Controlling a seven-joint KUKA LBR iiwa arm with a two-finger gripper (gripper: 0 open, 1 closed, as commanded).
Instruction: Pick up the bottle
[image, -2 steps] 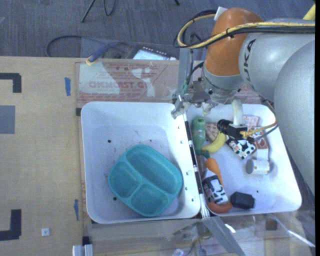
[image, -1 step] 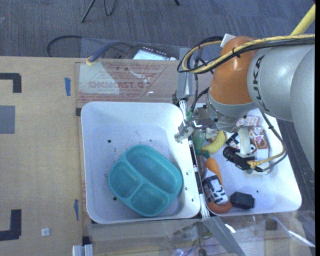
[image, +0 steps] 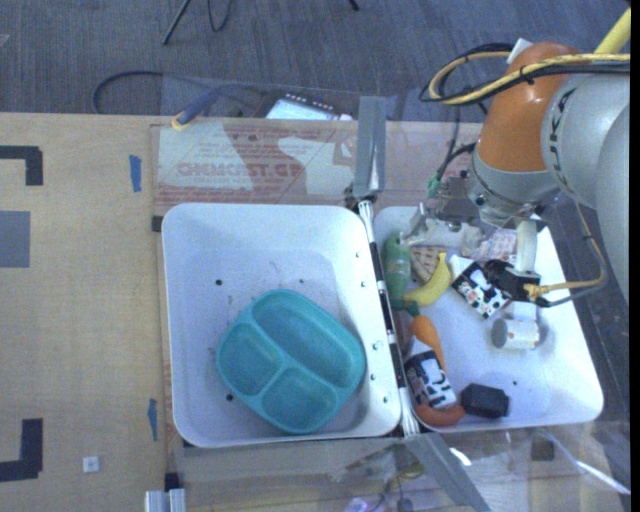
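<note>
Hanging over the far end of the right bin (image: 575, 395), the jaws (image: 447, 232) sit low among the clutter — whether they are wide or narrow I cannot tell, since the wrist hides them. Just to their left lies the green bottle (image: 397, 266), against the bin's left wall, apart from the jaws as far as can be seen. A banana (image: 433, 283) curves just below them, beside the bottle. Further below, along the same wall, lie an orange carrot-like piece (image: 427, 334) and a black-and-white pack (image: 430, 381). A black block (image: 485, 400) sits well below — near the bin's front. Well to the left, the left bin (image: 200, 240) holds a teal divided tray (image: 290, 360).
</note>
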